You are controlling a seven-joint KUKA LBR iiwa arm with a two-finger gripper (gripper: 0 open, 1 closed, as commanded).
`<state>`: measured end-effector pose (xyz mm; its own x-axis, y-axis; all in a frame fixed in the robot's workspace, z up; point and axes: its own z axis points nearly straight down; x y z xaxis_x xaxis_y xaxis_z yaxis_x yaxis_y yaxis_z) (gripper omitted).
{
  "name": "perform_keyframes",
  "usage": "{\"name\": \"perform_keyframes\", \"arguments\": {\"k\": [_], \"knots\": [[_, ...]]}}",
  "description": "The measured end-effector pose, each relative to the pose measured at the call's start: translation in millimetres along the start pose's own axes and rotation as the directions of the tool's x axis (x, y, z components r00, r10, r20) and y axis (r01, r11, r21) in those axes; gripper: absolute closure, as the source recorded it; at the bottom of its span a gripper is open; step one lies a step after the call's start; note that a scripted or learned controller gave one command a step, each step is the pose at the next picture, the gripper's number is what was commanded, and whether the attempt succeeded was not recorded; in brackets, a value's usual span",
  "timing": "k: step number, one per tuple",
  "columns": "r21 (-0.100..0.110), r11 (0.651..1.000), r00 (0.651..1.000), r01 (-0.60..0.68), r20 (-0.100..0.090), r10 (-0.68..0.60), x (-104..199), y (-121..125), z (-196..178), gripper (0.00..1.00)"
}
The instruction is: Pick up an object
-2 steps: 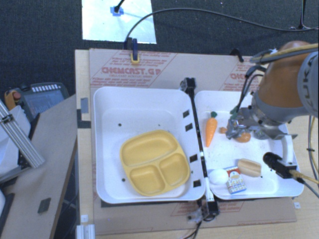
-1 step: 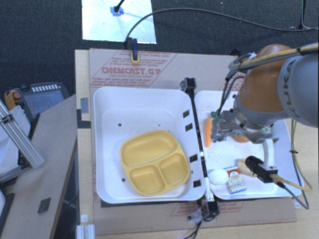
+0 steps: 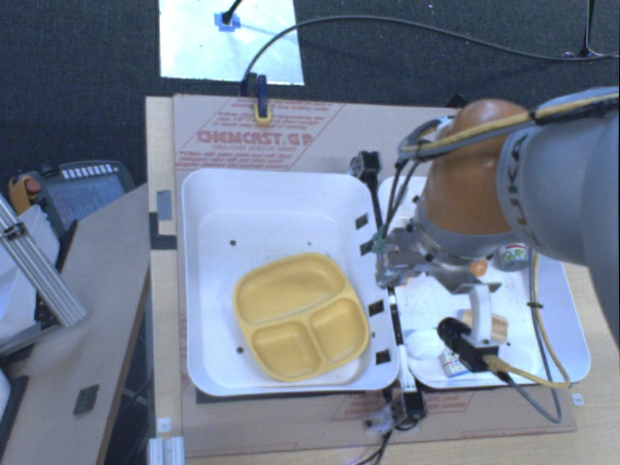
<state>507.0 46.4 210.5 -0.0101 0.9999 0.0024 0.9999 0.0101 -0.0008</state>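
My gripper [image 3: 477, 310] hangs under the grey arm with the orange band [image 3: 470, 187], low over the front part of the right bin [image 3: 572, 352]. Just below and around it lie several small objects: a white round piece [image 3: 422, 344], a black elongated item [image 3: 463, 345], a tan wooden block [image 3: 496, 328] and a small printed packet [image 3: 450, 363]. The arm's body hides much of the right bin's middle and back. A green and white object [image 3: 513, 256] peeks out at the arm's right side.
The left bin [image 3: 281, 206] holds a yellow three-compartment tray [image 3: 300, 313] at its front. A divider with black clips [image 3: 392, 308] separates the bins. A yellow cable [image 3: 538, 356] loops over the right bin's front.
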Motion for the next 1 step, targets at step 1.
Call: {"name": "perform_keyframes", "arguments": {"k": [1], "knots": [[-0.002,1.000,1.000,0.000,-0.001,0.000,51.5,2.2,-13.5,1.00]]}}
